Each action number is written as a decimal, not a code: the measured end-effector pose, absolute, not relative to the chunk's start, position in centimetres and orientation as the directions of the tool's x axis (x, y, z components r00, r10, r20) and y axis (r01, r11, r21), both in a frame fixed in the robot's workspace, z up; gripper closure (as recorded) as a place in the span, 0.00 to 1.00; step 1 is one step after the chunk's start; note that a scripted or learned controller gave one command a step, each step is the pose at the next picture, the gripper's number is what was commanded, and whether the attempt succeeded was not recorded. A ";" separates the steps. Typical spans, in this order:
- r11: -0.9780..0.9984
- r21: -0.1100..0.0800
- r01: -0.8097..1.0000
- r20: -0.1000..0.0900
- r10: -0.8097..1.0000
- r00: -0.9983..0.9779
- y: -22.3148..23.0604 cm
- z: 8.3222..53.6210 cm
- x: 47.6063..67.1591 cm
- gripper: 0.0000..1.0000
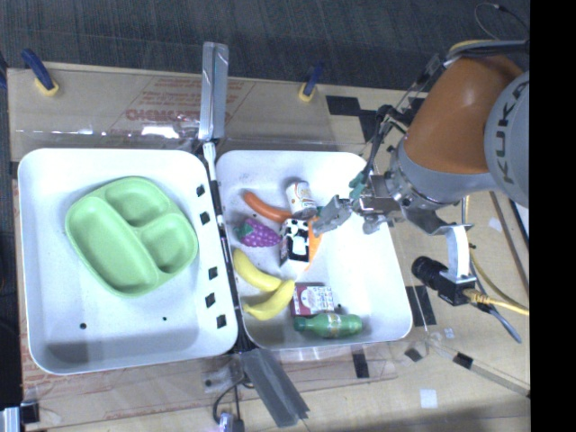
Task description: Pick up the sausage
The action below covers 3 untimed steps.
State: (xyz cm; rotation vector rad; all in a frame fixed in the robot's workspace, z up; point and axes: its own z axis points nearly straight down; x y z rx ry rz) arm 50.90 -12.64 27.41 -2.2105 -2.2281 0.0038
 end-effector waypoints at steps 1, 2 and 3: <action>0.106 -0.004 0.994 -0.001 0.994 -0.106 -8.1 21.6 57.1 0.00; 0.179 0.018 0.984 -0.007 0.984 -0.179 -9.6 10.1 60.8 0.00; -0.128 -0.001 0.992 0.000 0.992 0.128 -12.1 9.2 64.1 0.00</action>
